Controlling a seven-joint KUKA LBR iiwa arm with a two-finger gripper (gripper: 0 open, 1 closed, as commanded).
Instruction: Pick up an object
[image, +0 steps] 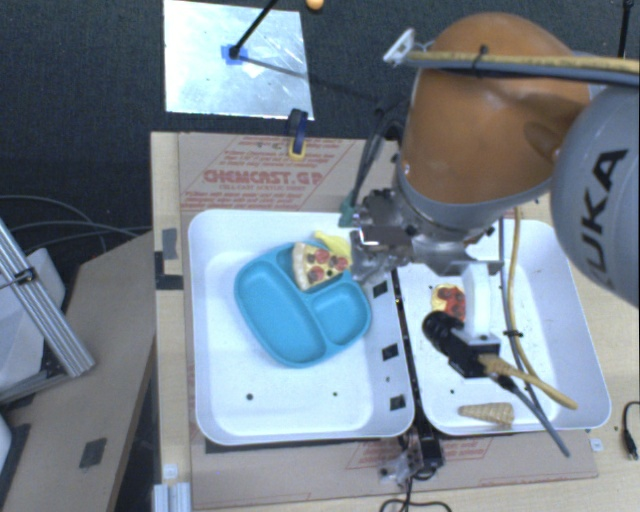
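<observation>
A blue divided plate (300, 310) lies in the left bin (250, 405). A toy pizza slice (318, 265) rests on the plate's far rim, and a yellow piece (333, 243) lies just behind it. My gripper (364, 252) hangs over the left bin's right side, right beside the pizza slice and the yellow piece. The bulky wrist hides much of it, and nothing shows held in it. In the right bin (575, 340), a small red and yellow item (449, 298) lies near the divider and a tan ice-cream cone (487, 411) lies at the front.
The orange-banded arm covers the far part of the right bin. A cardboard sheet (260, 175) lies under and behind the bins. A metal frame (40, 310) stands at the left. The front half of the left bin is bare white floor.
</observation>
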